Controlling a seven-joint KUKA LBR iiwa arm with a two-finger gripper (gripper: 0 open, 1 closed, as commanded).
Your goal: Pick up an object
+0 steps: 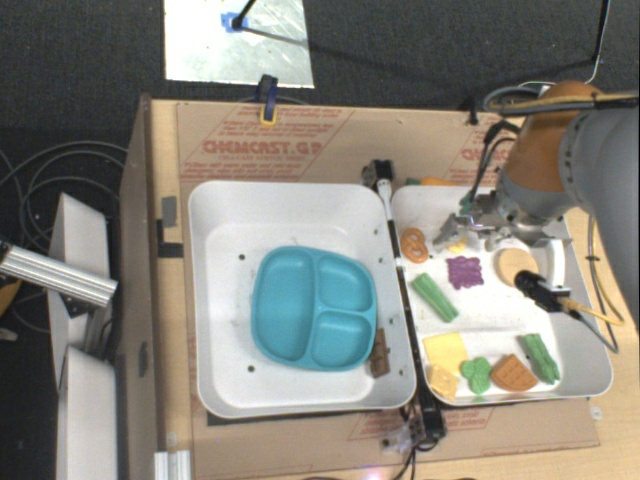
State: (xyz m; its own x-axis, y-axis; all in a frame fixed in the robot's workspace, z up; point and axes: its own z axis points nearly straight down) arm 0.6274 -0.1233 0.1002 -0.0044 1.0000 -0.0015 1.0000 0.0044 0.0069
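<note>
Camera view puts my gripper low in the right bin, above the pretzel and purple piece; I cannot tell its state. I see nothing held. A teal plate lies in the left bin.

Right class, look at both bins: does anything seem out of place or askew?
One thing: a small brown piece lies wedged against the left bin's right wall beside the blue divided plate, while the other toy foods lie in the right bin.
</note>
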